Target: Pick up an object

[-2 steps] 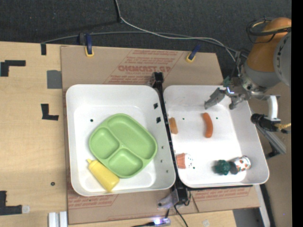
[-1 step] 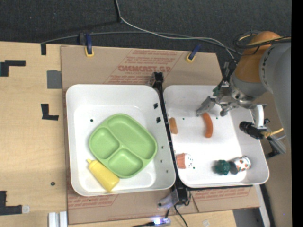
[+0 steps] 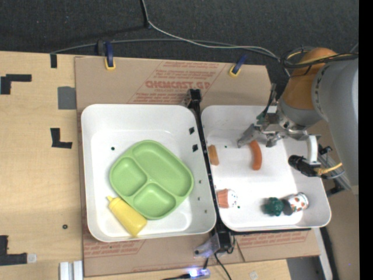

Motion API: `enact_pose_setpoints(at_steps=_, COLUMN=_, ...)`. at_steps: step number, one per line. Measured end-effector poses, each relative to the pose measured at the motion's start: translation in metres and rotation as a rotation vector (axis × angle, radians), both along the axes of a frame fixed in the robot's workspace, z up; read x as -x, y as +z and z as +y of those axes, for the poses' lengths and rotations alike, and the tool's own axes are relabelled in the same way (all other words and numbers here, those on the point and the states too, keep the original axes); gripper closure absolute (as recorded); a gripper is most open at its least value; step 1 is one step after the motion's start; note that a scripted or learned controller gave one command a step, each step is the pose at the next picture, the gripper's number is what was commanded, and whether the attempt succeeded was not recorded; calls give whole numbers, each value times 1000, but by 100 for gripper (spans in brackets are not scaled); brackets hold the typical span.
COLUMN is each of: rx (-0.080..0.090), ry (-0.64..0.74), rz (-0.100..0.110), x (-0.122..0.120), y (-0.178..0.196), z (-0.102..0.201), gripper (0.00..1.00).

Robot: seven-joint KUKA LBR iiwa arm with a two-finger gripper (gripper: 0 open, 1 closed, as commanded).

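- Gripper [image 3: 260,134] over the far half of the right bin [image 3: 233,116], fingers spread, nothing between them.
- Orange sausage-shaped toy [image 3: 256,155] flat on the bin floor just beside the fingertips, toward the near side.
- Smaller orange piece [image 3: 213,154] by the right bin's left wall.
- Red-and-white item [image 3: 227,199] at the near left corner; dark green toy [image 3: 272,206] and red-and-white ball-like toy [image 3: 298,202] along the near edge.
- In the left bin [image 3: 93,121]: green divided plate [image 3: 151,178] at centre, yellow bottle [image 3: 126,216] at the near left corner.
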State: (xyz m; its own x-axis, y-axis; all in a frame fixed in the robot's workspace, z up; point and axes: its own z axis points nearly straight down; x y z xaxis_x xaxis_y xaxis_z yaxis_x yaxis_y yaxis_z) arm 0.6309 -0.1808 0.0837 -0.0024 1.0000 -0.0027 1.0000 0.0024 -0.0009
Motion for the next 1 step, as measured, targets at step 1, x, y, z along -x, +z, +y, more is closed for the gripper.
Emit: enact_pose_setpoints(at_steps=1, rx=2, ry=2, rz=-5, x=-1, y=13, z=0, gripper=100)
